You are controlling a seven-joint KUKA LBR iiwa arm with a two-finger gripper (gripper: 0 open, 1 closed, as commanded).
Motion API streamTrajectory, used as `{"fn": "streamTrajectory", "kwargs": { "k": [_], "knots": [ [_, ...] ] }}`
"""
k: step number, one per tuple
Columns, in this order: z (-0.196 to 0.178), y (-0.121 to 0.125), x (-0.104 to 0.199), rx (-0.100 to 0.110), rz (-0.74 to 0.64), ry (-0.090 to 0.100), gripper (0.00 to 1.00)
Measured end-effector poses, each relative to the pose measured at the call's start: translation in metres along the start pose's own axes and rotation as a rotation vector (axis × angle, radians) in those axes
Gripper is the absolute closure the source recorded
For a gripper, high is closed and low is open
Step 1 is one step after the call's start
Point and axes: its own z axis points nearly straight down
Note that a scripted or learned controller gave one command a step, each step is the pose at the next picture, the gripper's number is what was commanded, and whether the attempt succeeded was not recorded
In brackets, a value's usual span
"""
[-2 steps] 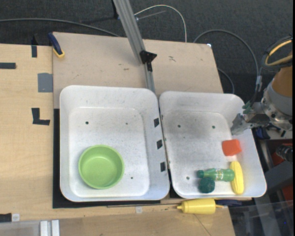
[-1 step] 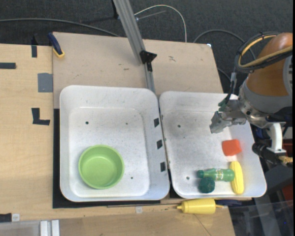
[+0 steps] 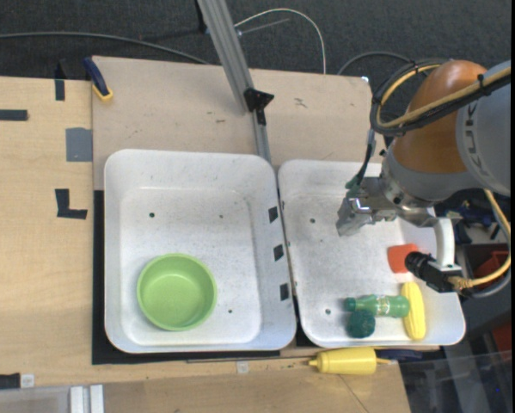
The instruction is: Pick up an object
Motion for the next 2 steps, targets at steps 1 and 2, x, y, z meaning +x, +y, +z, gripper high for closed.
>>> {"fn": "streamTrajectory", "kwargs": {
  "k": [1,2],
  "knots": [
    [-0.009,0.013,0.054,-0.002,-0.002,0.0,1.0],
    [-0.013,0.021,0.116,-0.002,-0.003,0.0,1.0]
  ]
}}
